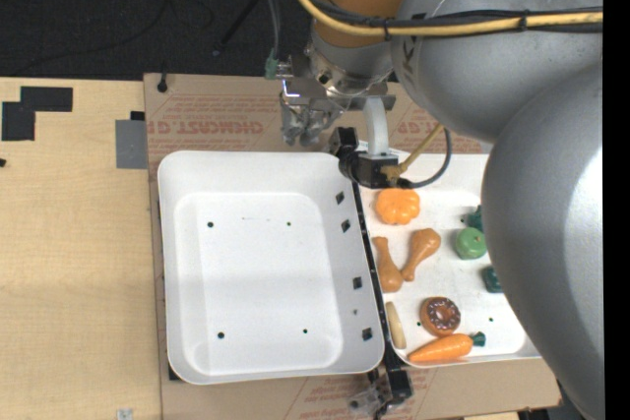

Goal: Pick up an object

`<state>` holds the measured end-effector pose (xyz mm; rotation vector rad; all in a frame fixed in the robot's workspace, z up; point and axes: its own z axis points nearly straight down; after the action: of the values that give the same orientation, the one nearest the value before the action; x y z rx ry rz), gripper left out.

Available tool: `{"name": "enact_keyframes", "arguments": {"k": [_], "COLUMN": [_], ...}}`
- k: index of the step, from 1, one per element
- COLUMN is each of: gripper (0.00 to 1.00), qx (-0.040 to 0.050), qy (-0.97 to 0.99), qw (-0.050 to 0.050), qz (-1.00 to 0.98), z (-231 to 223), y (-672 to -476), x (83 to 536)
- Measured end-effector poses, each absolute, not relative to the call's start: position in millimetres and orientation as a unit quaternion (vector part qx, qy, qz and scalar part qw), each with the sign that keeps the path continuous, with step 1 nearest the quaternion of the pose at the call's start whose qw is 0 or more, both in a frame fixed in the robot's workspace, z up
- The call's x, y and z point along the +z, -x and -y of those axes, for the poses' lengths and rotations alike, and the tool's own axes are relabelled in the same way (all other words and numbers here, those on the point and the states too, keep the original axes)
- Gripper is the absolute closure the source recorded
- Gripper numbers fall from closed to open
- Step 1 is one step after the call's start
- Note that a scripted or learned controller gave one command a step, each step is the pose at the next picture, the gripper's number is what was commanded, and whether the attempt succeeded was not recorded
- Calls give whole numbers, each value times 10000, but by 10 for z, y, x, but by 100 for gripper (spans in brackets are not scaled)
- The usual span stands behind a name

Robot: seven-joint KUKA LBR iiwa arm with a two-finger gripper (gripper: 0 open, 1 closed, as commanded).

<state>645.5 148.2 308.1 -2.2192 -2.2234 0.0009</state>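
Toy food lies in the right bin, any piece of which could serve as the object: an orange pumpkin near the bin's upper left, two tan drumsticks crossing below it, with the second drumstick lying against the divider side. Lower down sits a chocolate doughnut, and just beneath it a carrot with a green stub lies along the bin's near rim. A pale stick-shaped piece rests beside the bin's left wall. A green round item sits further right, partly hidden by the arm, and a dark teal piece shows at the arm's edge.

The gripper hangs above the cardboard board behind the left bin, past that bin's far rim and away from the toys. Whether it is spread or closed cannot be told from this angle; nothing is seen in its grasp.

The cardboard sheet under the bins bears red printing, upside down from this view, not clearly legible. The wooden tabletop extends to the left.
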Motion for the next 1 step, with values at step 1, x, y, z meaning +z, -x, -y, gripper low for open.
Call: {"name": "enact_keyframes", "arguments": {"k": [1], "gripper": [100], "qx": [16], "qy": [7058], "qw": [16], "qz": [7084], "z": [-2054], "y": [-6217], "x": [3060]}}
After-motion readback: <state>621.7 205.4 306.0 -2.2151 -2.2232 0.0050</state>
